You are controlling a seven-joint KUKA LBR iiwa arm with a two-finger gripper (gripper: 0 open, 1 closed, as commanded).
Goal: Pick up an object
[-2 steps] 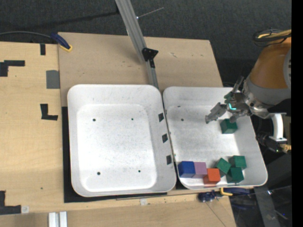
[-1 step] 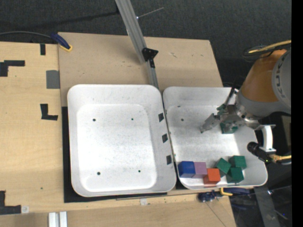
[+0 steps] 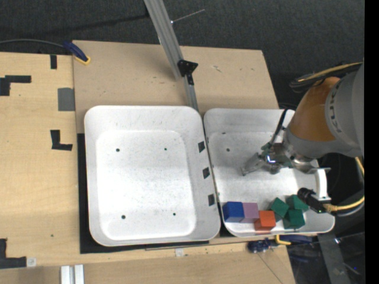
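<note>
The gripper (image 3: 256, 165) hangs spread wide and empty over the right bin's (image 3: 237, 123) bare middle, so closing here likely grabs nothing, since the blocks (image 3: 266, 213) crowd its near edge.

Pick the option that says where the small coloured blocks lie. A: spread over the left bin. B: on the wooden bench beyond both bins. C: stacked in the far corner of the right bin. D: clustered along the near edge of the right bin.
D: the blue block, purple block, orange block and green blocks sit together at the near edge of the right bin.
</note>
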